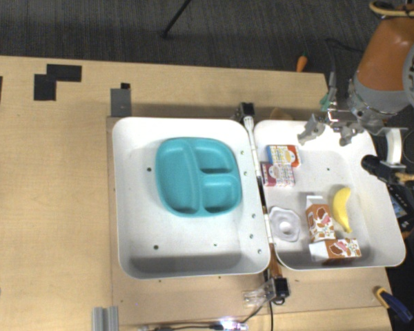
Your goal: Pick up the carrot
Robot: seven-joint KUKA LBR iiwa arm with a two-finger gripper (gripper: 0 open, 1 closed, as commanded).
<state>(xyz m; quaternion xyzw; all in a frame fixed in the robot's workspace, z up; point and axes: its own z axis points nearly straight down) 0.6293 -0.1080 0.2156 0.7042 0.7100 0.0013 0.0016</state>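
Carrot first: honestly we can't pin it down for sure. The closest match we see is a small orange bit (301, 63) sitting on the table (48, 205) at its far edge, just beyond the right bin (372, 185) and outside both bins.

The pincer (325, 138) hangs over the far end of the right bin, fingers spread apart with nothing between them, so it's released. It's near the orange bit but not touching it.

In the right bin we've got a colourful box (281, 165) by the left wall, a banana (341, 209) toward the right, two brown-and-white cartons (321, 223) just beside the banana and toward the near end, and a clear cup (284, 224) left of those.

The left bin (134, 254) holds a teal divided plate (196, 176), roughly in the middle.
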